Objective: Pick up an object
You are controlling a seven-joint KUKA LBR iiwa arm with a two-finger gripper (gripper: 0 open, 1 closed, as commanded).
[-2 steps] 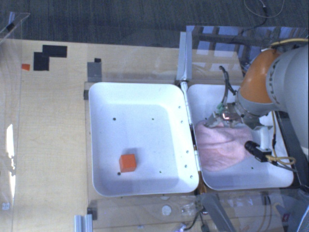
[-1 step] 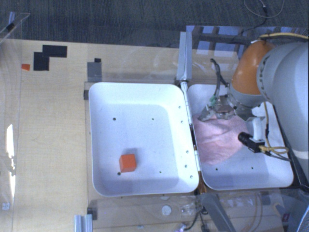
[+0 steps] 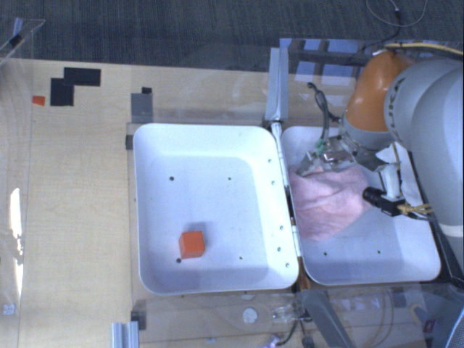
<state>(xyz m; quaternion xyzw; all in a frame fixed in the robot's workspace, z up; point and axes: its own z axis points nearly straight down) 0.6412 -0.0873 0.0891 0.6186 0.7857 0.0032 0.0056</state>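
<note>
Pink cloth (image 3: 330, 201): soft, crumpled, matte fabric, heaped in the right bin (image 3: 377, 267), against the wall it shares with the left bin (image 3: 210, 158). My pincer (image 3: 319, 158) sits at the cloth's upper edge; whether it is clenched or released I cannot tell. Judged: nothing lifted yet, the grasp remains to do. Orange block (image 3: 192, 244): small, hard, squared, lying in the left bin, well apart from the cloth.

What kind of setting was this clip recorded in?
Most likely a robotics lab grasping station, not a home or shop. A grey arm with an orange band reaches over two shallow white plastic bins on a pale wooden bench, holding just an orange cube and a pink cloth.
</note>
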